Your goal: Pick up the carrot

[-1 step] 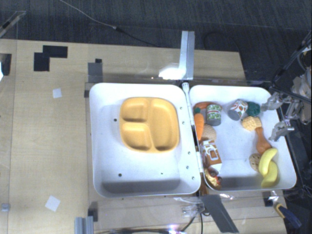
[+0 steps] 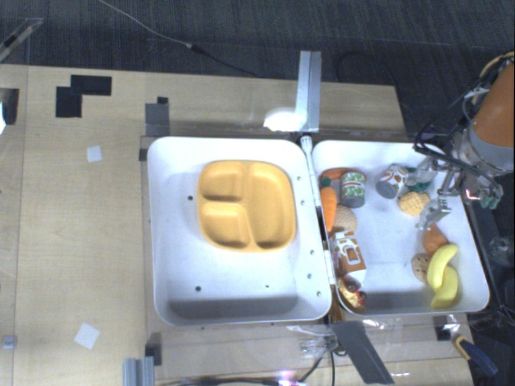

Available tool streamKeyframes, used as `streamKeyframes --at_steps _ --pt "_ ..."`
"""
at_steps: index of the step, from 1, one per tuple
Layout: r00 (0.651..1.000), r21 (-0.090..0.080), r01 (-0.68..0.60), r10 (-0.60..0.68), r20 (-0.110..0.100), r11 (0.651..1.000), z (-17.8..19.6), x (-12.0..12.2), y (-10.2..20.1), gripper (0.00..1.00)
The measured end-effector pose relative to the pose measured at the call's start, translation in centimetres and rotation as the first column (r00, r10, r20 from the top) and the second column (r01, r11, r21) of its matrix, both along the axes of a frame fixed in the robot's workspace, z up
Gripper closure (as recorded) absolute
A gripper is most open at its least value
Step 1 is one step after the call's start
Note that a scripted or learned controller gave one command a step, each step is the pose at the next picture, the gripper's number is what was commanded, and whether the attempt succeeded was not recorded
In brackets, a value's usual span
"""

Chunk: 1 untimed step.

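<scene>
The arm point(image 2: 492, 119) enters from the right edge, its orange band above the wrist, and bends down over the right bin point(image 2: 378, 155); the gripper point(image 2: 438, 207) hangs over that bin's right half, just above an orange-brown item point(image 2: 434, 238) and beside a waffle-like piece point(image 2: 413, 203); jaw state cannot be determined. The carrot point(image 2: 328, 206) lies against the right bin's left wall, lengthwise, well apart from the gripper; a small can point(image 2: 352, 188) sits just beside it. A banana point(image 2: 442, 273) lies in the bin's lower right corner. The yellow divided tray point(image 2: 245, 203) rests in the left bin point(image 2: 173, 240).
</scene>
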<state>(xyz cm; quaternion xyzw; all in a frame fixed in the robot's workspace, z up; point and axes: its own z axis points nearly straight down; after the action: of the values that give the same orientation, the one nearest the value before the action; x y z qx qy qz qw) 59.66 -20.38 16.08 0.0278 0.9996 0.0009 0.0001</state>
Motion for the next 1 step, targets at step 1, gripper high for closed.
streamKeyframes --at_steps 1 --pt "0.966 -0.001 0.257 -0.257 0.012 0.966 -7.24 2.86 0.12 0.00"
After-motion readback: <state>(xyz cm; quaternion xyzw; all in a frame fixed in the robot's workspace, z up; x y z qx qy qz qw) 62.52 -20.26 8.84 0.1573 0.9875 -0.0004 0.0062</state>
